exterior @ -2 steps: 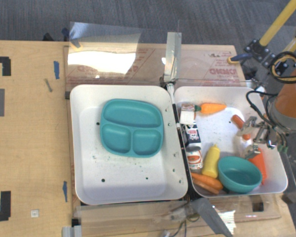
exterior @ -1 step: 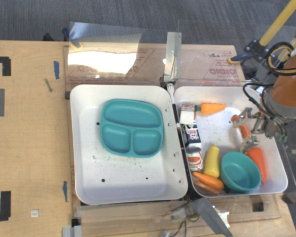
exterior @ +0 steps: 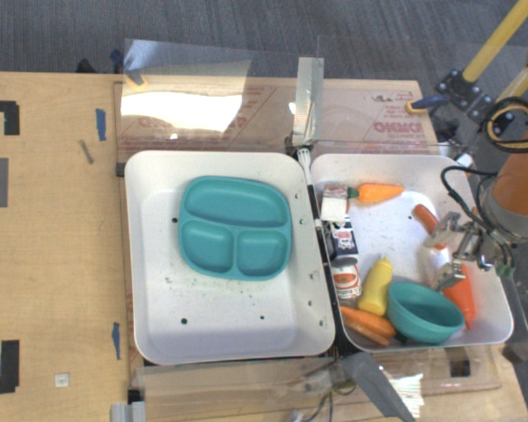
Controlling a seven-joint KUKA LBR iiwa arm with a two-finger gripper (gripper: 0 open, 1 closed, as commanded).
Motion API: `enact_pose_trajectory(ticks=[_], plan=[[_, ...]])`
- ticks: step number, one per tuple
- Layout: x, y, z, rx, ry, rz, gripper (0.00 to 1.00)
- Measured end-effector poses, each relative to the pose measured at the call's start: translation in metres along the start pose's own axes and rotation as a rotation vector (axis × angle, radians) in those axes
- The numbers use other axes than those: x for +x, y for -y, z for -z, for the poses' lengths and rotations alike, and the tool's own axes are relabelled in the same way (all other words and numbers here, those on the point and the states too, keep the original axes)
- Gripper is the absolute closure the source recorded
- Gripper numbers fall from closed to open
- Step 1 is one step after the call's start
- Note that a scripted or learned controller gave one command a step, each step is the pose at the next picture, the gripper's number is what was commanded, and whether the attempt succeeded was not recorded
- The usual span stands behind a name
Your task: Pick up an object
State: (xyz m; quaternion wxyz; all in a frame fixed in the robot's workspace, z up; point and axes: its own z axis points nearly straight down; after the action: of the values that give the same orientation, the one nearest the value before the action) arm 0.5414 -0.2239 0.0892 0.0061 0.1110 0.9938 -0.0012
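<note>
We're at the reach-in step w/ nothing lifted yet. The gripper [exterior: 458,258] hangs low by the right edge of the right bin [exterior: 383,231], in among clutter. Open or closed, we can't tell: cables and wrist hardware blur it, and we see no obj. clearly clamped.

Candidates closest to it:
- an orange carrot-like piece [exterior: 464,299] just below it, near the bottom right corner
- a red piece [exterior: 425,217] just above-left, toward the bin's top right

The teal bowl [exterior: 425,311] sits at the bottom edge, touching or nearly touching the orange piece. A yellow bottle [exterior: 377,285] leans beside it. The left bin [exterior: 158,310] holds a teal divided plate [exterior: 235,227].

Next move, as we judge it: settle on one target, prob. the orange piece, centre over it, drop, close, then lift straight up. Tight spot btw. bowl and bin wall, so a slip is likely.
</note>
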Motion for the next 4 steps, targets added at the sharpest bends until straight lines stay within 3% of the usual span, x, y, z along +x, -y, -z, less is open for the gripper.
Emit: enact_pose_trajectory(ticks=[1, 2, 3, 4], plan=[[-0.028, -0.015, -0.001, 0.0, 0.001, 0.016, 0.0], [-0.008, -0.016, 0.0, 0.0, 0.002, -0.173, 0.0], [-0.012, -0.017, 0.014, 0.0, 0.014, -0.171, 1.0], [-0.052, -0.012, -0.001, 0.0, -0.004, -0.497, 1.0]])
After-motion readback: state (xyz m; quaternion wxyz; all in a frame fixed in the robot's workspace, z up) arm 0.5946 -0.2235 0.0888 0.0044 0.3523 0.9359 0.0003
